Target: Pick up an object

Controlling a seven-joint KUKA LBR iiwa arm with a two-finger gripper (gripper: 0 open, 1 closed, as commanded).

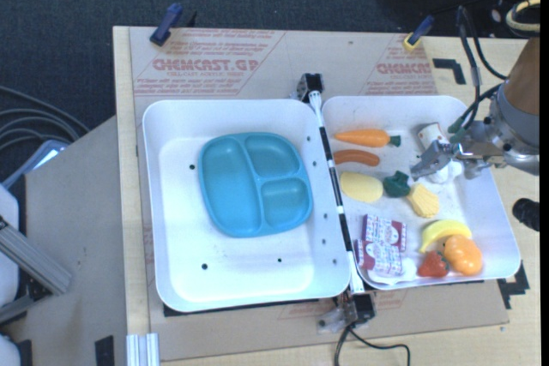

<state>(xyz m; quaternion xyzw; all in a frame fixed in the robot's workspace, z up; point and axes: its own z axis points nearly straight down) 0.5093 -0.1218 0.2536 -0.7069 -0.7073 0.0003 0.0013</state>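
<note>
My gripper (pixel 446 166) reaches in from the right over the back part of the right bin (pixel 493 210). It is open, with one grey finger (pixel 425 165) toward the green piece and the other (pixel 474 168) to its right, and I see nothing held between them. A small white object (pixel 429 135) lies just behind the left finger. Close by in front are a dark green piece (pixel 396 183) and a yellow corn piece (pixel 424 201). A carrot (pixel 364 137), a sausage (pixel 356 157) and a pale yellow fruit (pixel 361 187) lie to the left.
A banana (pixel 444 230), an orange fruit (pixel 464 255), a red fruit (pixel 431 267) and a printed packet (pixel 382 246) fill the right bin's front. The left bin (pixel 171 201) holds a blue divided plate (pixel 256 183). A black divider rail (pixel 328 176) runs between the bins.
</note>
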